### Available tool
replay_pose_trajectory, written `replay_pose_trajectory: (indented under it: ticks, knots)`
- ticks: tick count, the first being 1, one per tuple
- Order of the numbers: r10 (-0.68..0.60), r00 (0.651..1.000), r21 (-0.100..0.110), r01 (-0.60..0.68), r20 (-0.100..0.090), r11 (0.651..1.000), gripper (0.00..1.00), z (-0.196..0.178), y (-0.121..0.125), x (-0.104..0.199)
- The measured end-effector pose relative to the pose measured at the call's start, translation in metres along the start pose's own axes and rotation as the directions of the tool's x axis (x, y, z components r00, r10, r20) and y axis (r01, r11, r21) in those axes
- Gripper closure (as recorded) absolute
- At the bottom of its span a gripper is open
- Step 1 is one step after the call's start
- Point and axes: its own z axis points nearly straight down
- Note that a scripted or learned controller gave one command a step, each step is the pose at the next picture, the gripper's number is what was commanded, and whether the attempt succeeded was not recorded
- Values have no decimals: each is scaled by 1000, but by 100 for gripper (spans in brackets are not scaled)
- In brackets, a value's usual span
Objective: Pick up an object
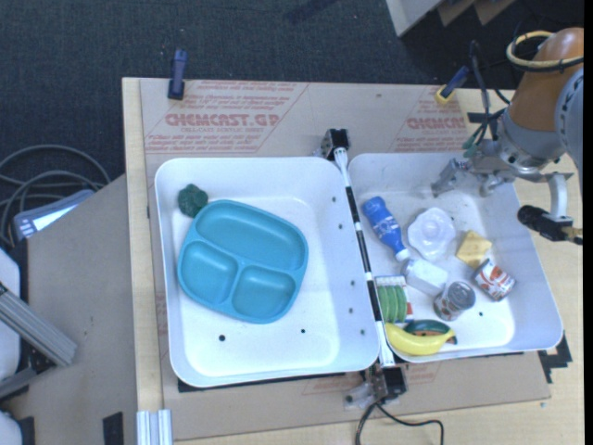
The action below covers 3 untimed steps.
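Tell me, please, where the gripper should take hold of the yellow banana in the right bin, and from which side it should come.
Probably grip the banana at the middle of its curve, coming straight down from above. It lies flat near the near rim of the right bin, long axis across the view, so the fingers would close across its narrow width. A green-topped object touches its far side, leaving little room there.

Right bin (528, 327), loose cluster: blue bottle (383, 225) lying slantwise near the divider; clear plastic cup (432, 233); yellow wedge (474, 247); two small cans (454, 299) beside it; banana (419, 338) flat at near edge.
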Motion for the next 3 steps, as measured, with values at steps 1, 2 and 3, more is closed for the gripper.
replay_pose_trajectory:
  ticks: [1, 2, 3]
  knots:
    - [-1, 1000, -1, 1, -7, 1000, 0, 10, -38, -7]
    - [4, 1000, 2, -4, 2, 1000, 0, 11, -84, 5]
    - [4, 1000, 2, -4, 2, 1000, 0, 11, -112, 7]
